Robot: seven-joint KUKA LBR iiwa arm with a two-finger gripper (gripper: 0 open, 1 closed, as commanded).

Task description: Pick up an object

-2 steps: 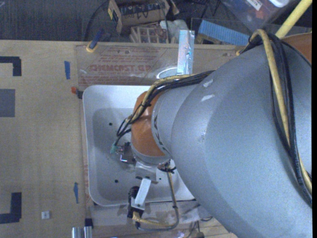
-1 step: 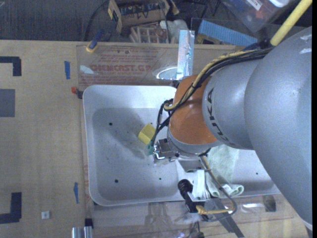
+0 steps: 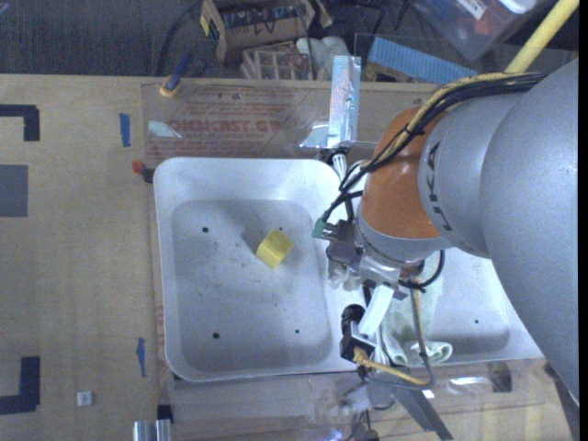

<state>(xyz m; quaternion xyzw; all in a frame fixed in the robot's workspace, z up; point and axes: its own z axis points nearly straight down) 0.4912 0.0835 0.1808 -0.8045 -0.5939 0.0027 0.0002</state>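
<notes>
Yellow is what catches the eye: a small block [image 3: 274,248] sits alone near the middle of the left bin [image 3: 184,200], flat on the bin floor and well away from every wall. It looks close to cubic, with no clear long axis, and it is turned at a diagonal to the bin's sides.

The gripper [image 3: 384,288] hangs under the orange band of the arm [image 3: 496,173], just over the near-left corner of the right bin [image 3: 487,324], beside the rim the two bins share. The wrist hides so much of it that I cannot tell whether it is spread or closed, and I see nothing held in it. Something pale and crumpled [image 3: 404,336] lies in the right bin just below it; what it is I can't make out.

So the block lies off to the view's left of the gripper and a touch farther up, across the shared rim. If the block is the target, I'd judge the arm has to cross into the left bin and turn the wrist to match the block's slanted faces.
</notes>
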